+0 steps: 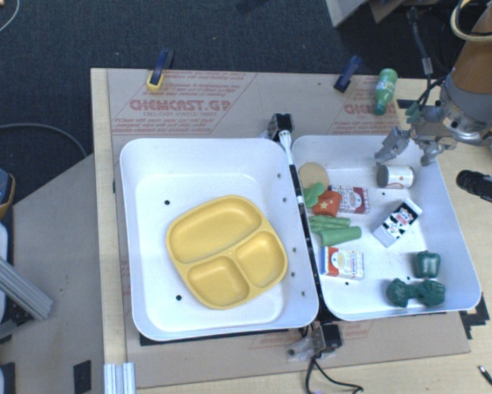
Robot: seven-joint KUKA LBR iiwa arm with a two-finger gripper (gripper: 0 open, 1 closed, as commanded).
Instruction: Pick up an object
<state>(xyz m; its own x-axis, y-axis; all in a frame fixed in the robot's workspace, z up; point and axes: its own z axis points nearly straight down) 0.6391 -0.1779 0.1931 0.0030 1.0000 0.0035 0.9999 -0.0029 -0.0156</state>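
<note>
The 2 shallow plastic bins are white. The 3-compartment plastic tray is yellow. The small carton is white with black patches, the toy dumbbell dark green, the flat packet red and white, and the bottle green.

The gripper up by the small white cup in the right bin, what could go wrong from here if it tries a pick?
The gripper hangs beside the white cup, which lies on its side and may roll away from the fingers. The cup sits close to the right bin's rim, so a low approach could strike the wall.
</note>
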